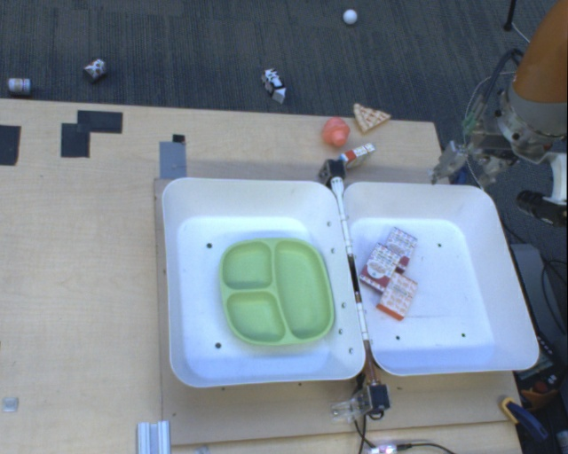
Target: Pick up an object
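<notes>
A pale wooden worktop (pixel 80 293) is seen from above, with dark carpeted floor (pixel 195 44) beyond its far edge. Two shallow white bins are set side by side on it, touching along a central seam. The left bin (pixel 191 266) is occupied by a green divided plate (pixel 277 291) with three compartments, lying flat near the middle. The right bin (pixel 479 266) holds a small cluster of red-and-white packets (pixel 390 270), lying on the bin floor towards its left side, near the seam; these are overlapped and tilted, and how many there are cannot be told exactly.

The arm (pixel 540 75) is seen at the upper right, its orange band at the frame's edge, with grey wrist parts below it. It is placed beyond the far right corner of the right bin, well apart from the packets. The jaws cannot be made out clearly, so whether they are spread or pressed together cannot be told.

On the worktop behind the bins, an orange-red ball (pixel 335 132) lies just beside a triangular pizza-slice toy (pixel 371 117). Dark tape patches (pixel 89 131) are stuck at the worktop's far left. On the floor, a small white ball (pixel 350 16) and a few small scattered items are seen.
</notes>
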`<state>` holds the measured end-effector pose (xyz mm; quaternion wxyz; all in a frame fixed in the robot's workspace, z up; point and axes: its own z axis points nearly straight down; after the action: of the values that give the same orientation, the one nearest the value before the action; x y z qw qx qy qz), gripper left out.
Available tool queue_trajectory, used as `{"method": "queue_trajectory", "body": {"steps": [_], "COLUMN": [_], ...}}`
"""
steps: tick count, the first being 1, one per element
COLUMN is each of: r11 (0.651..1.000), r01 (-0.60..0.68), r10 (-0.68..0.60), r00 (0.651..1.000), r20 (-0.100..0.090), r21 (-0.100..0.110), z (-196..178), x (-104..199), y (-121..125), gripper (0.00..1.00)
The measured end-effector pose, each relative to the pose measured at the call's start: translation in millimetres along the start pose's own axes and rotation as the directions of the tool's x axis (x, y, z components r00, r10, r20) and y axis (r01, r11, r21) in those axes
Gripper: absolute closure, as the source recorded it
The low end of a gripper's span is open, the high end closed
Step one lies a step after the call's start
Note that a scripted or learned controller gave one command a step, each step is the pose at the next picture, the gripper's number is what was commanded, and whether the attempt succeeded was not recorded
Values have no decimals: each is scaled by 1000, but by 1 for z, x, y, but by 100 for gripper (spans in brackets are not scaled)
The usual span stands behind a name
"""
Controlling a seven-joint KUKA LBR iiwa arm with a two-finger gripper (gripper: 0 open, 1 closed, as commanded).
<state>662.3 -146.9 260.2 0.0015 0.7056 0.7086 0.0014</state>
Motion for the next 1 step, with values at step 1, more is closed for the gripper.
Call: {"method": "queue_trajectory", "body": {"steps": [1], "r11": [1000], "r01": [2], "r10": [-2], "r00": [1000], "r20": [0], "r21": [-2], "z": [174], "x": [26], "y": [0], "gripper": [0]}}
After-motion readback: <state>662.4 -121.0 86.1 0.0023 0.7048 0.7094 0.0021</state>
